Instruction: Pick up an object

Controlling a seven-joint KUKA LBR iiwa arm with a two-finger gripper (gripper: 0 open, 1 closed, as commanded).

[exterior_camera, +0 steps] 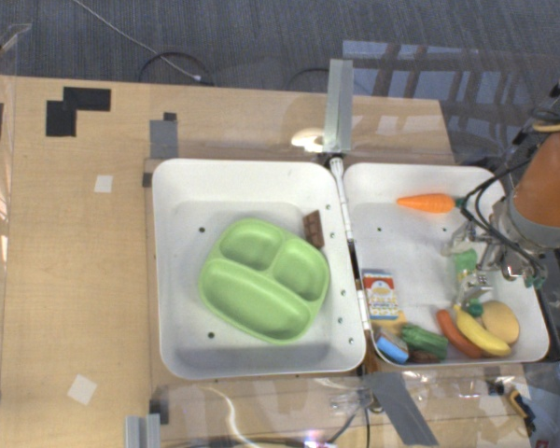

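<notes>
Here we see the gripper [473,271] low over the right bin [406,250], near its right edge, just above a smooth curved yellow banana [479,331]. We cannot tell whether it grips anything. Beside the banana lie a rounded tan potato-like piece [502,322] and a glossy red sausage shape [454,331]. A tapered orange carrot [426,203] rests near the back edge; a small printed carton [379,296] sits by the left wall. The left bin [182,203] holds a moulded green divided plate [264,278].
</notes>
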